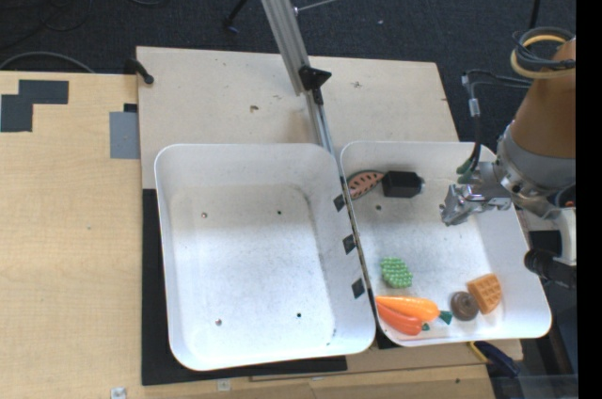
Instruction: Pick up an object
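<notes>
Objects for picking all lie in the right bin point(527, 289), beside the left bin point(188, 199). Going from the left: a brown striped piece point(364, 183) and a black block point(402, 184) sit well left of the jaws, roughly level with them. A green knobbly piece point(396, 272) and an orange carrot point(406, 312) lie left and nearer the camera. A dark round piece point(463, 305) and an orange waffle-like block point(485, 292) rest directly in front of the gripper point(454, 208), which hangs low over the bin floor with nothing between its jaws; whether they are spread I cannot tell.

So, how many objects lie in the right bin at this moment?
6: brown oval and black block at the far end, green piece mid-bin, orange carrot, brown disc and orange waffle at the near end.
</notes>
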You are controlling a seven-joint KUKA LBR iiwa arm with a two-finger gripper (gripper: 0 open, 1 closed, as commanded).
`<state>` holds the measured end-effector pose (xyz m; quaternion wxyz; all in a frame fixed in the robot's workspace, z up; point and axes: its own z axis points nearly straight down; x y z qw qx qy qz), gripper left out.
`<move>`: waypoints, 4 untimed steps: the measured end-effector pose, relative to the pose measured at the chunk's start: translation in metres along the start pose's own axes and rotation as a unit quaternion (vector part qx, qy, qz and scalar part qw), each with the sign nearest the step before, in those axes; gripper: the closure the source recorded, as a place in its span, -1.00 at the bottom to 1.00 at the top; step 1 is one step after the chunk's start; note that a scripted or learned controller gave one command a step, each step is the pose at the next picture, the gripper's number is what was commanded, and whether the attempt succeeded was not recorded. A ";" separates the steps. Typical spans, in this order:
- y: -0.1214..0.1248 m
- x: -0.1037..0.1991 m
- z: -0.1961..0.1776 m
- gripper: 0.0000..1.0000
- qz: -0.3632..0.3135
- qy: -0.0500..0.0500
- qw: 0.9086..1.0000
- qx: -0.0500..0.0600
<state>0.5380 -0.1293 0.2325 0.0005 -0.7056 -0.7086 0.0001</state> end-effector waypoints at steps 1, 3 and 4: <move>0.016 0.051 -0.009 1.00 0.000 0.000 1.000 0.000; 0.044 0.143 0.011 1.00 0.000 0.000 1.000 0.001; 0.063 0.188 -0.001 1.00 0.000 0.001 1.000 0.000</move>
